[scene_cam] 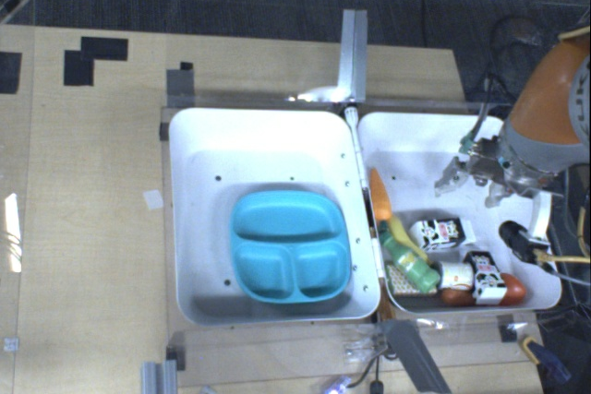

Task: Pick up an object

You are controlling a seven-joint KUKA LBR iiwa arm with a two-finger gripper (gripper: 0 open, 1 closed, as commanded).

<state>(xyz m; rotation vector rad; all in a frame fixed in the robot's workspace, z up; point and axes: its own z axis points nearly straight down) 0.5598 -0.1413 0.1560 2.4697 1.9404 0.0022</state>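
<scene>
Reaching in from the right, the grey arm with its orange band carries the gripper over the upper part of the right bin, above bare white floor. Its two fingers stand apart, spread toward the lower left, with nothing between them.

No single object is singled out by the gripper, so the candidates all lie below and to the left of it, crowded into the bin's lower half. Closest, just below the fingertips, a small black-and-white carton lies flat, its long axis running roughly left to right. Further below and slightly right, a second black-and-white carton lies with its length running up and down, resting against a reddish-brown rounded item at the bin's lower edge. Left of the gripper and lower, an orange carrot-shaped piece lies along the wall between the two bins, its long axis nearly vertical in the view and its narrow tip pointing up. Below it, a yellow banana-like piece slants from upper left to lower right, and a green bottle slants the same way beside it.

Well to the left of the gripper, the left bin holds a blue divided tray, lying flat.
</scene>
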